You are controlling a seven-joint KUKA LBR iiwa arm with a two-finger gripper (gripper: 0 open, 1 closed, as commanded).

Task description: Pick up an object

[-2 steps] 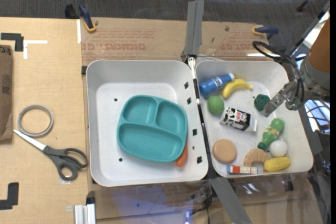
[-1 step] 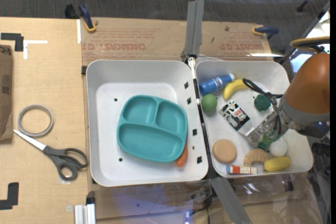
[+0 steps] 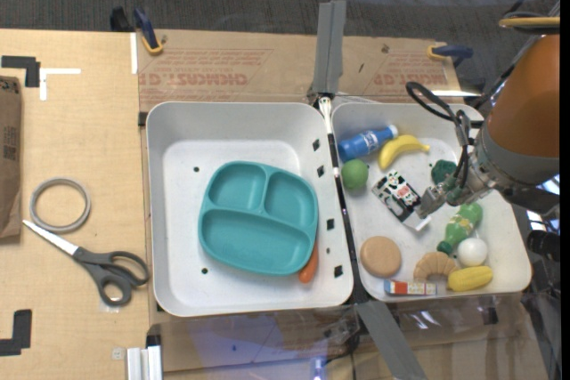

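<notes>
Two white bins are seen from above. In the right bin (image 3: 512,280), the gripper (image 3: 443,191) is lowered just right of a black-and-white carton (image 3: 397,191), its tip against the carton's right end; whether the claw is spread or pinching cannot be told, as it is small and blurred. Above the carton lie a blue bottle (image 3: 366,141), a banana (image 3: 400,149) and a green ball (image 3: 354,174). Below it sits a tan disc (image 3: 381,255). To the left, a teal divided plate (image 3: 259,218) partly hides an orange carrot (image 3: 309,267).
</notes>
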